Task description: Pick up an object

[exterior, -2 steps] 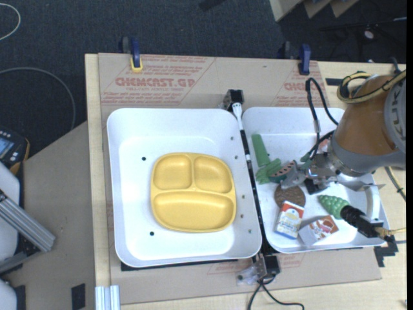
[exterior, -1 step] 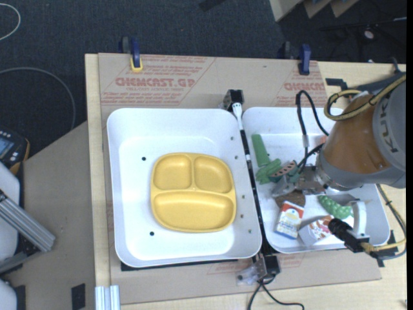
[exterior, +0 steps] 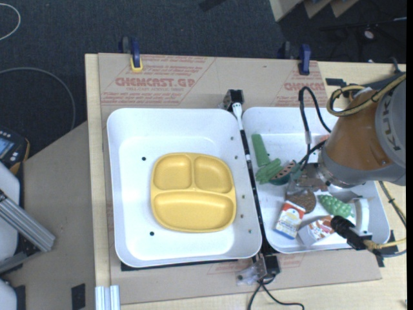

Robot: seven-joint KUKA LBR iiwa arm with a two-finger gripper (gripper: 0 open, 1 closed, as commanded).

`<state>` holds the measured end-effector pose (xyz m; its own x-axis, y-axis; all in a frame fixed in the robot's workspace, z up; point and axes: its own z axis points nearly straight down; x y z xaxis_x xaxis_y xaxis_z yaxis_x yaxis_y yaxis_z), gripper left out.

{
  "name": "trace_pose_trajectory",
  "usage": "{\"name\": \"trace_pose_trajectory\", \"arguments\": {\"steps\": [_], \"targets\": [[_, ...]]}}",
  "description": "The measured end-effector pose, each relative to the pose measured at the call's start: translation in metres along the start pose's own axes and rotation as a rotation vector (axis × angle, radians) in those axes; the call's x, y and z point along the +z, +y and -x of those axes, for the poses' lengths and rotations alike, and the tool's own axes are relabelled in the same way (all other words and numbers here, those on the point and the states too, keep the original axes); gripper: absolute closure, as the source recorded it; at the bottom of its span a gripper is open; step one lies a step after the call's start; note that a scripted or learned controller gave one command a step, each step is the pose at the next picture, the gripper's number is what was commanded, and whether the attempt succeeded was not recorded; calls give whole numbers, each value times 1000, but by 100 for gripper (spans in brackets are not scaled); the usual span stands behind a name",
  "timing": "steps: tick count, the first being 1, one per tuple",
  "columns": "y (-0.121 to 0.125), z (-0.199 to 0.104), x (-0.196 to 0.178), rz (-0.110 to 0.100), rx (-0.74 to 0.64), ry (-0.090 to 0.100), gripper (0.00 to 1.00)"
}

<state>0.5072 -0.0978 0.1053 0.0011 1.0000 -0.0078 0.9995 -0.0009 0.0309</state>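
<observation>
The right bin [exterior: 277,118] holds several small things. A long green piece [exterior: 260,148] lies at its left, with a green and dark red toy [exterior: 273,171] just below it. A white, red and blue carton [exterior: 290,218] sits near the front, beside a grey and red packet [exterior: 316,231]. A pale green knobbly object [exterior: 335,205] lies to the right. My gripper [exterior: 302,187] hangs low over the bin's middle, right above a brown round object [exterior: 304,203]. The orange-banded wrist [exterior: 355,141] hides what lies behind it.
The left bin [exterior: 122,173] holds a yellow divided plate [exterior: 192,191] at its centre. A black strip [exterior: 245,154] runs along the wall between the two bins. Blue clamps [exterior: 134,49] [exterior: 304,57] grip the board's far edge.
</observation>
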Motion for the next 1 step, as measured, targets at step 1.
{"name": "trace_pose_trajectory", "arguments": {"steps": [1], "targets": [[-8, -81, -85, -23, -11, 11, 100]]}}
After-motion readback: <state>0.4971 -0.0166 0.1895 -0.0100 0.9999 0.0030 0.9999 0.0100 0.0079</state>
